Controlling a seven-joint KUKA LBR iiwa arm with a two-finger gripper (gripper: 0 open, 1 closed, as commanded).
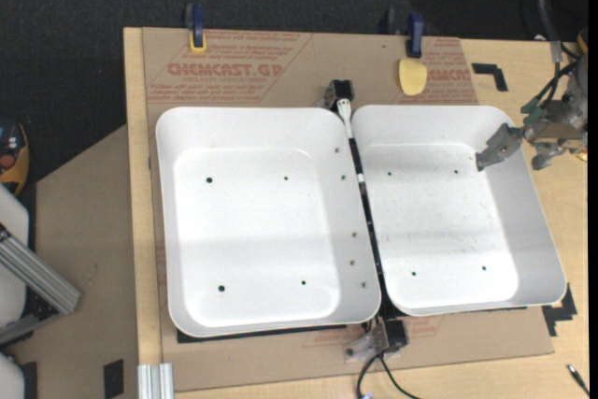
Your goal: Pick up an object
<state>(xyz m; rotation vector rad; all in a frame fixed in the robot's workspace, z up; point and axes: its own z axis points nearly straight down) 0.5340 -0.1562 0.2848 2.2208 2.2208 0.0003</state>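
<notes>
Pincer (512, 160) at the right edge of the view, fingers (493, 151) spread apart with only white plastic between them, hanging over the far right corner of the right bin (523, 290). Two shallow white bins side by side on a brown board (140, 201), touching along a dark middle seam: left bin (173, 229) and right bin alike. On each floor, four small dark dots, set roughly in a square. Behind the bins, two blue clamps (194, 19) on the far edge of the board. One loose-looking thing to pick: a small pale yellow piece (412, 77), lying on the board just below the right-hand clamp, outside both bins, just beyond the far rim of the right bin. From the pincer, up and to the left, well apart.
</notes>
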